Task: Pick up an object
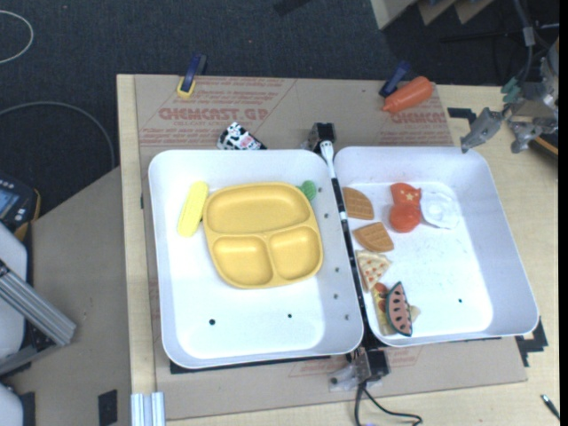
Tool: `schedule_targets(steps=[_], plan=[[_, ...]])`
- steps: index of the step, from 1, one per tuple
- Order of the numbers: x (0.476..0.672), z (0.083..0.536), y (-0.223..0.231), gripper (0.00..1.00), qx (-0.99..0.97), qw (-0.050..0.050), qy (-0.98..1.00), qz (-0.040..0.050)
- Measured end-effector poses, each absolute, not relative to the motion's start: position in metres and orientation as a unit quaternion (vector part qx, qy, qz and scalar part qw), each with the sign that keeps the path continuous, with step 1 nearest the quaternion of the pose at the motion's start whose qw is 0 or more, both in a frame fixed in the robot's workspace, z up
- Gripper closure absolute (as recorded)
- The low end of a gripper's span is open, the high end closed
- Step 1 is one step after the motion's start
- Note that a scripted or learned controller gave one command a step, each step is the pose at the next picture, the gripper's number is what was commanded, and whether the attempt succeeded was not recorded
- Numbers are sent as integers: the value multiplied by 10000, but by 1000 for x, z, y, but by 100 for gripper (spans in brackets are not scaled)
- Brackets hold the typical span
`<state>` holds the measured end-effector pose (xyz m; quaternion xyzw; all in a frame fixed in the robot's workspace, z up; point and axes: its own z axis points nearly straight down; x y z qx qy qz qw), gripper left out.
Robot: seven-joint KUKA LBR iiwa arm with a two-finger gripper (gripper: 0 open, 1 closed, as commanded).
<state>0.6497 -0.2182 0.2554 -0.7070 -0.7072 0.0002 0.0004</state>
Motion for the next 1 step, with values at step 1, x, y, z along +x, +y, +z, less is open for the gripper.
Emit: schedule_targets(steps=[1], plan=[[652, 192, -217, 0, -7067, 28, -7075, 17]])
